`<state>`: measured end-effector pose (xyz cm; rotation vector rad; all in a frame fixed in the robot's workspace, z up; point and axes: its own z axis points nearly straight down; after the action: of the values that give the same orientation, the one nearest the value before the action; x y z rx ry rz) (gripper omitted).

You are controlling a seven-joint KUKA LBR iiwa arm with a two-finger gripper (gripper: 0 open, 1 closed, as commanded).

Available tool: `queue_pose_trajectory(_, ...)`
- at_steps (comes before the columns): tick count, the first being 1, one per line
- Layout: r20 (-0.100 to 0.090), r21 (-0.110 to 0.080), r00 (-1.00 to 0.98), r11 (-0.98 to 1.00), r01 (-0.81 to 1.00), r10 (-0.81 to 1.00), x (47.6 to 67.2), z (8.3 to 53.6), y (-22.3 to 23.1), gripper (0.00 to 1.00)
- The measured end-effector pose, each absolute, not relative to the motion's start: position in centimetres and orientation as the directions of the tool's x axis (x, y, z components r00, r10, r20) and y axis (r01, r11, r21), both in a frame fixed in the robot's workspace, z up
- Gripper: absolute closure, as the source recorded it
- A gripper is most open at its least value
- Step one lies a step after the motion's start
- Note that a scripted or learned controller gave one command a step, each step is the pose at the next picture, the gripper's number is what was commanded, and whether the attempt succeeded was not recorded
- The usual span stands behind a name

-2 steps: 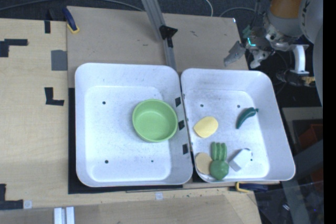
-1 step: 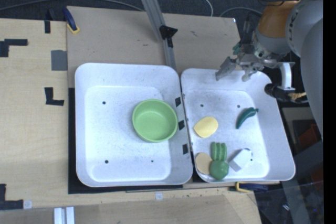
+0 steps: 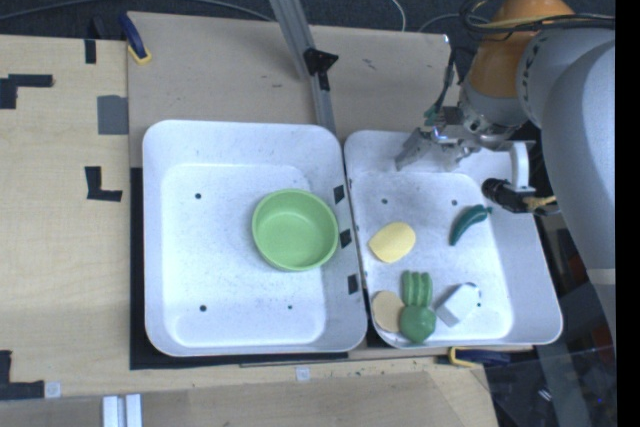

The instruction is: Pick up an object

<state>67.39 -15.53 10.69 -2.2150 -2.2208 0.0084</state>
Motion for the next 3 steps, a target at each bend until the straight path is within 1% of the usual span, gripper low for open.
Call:
queue_pose_trajectory(1, -0.004, -0.008, -0.001, 0.001, 1.0, 1.0, 67.4, 9.2, -15.7, 0.0)
queue_pose_trajectory(2, -0.002, -0.009, -0.002, 0.002, 1.0, 1.0, 67.4, 10.1, -15.5, 1.0)
queue_pose_trajectory(3, -0.002, 0.006, -0.001, 0.001, 1.0, 1.0, 67.3, 16.4, -15.9, 1.0)
